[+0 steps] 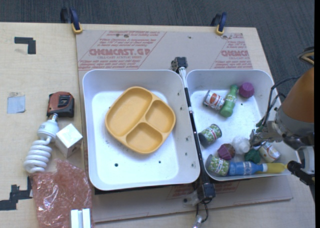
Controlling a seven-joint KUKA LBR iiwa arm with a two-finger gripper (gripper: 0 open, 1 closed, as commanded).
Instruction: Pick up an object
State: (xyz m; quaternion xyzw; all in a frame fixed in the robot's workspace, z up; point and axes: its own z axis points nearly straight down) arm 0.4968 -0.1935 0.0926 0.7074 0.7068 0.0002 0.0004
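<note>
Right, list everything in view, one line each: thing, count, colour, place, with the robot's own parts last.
white bins: 2, white, side by side on the bench
divided plate: 1, yellow, in the left bin
small cans: 3, green or red labels, right bin
green bottle: 1, right bin, far side
purple balls: 2, right bin
blue bottle: 1, yellow cap, right bin's near wall
tape measure: 1, black and orange, left of the bins
spiral bulb: 1, white, beside a white cube
red mesh bag: 1, near left
clamps: 2, blue, far edge
arm: 1, grey and orange, right
gripper: 1, over the right bin's near right corner
</note>
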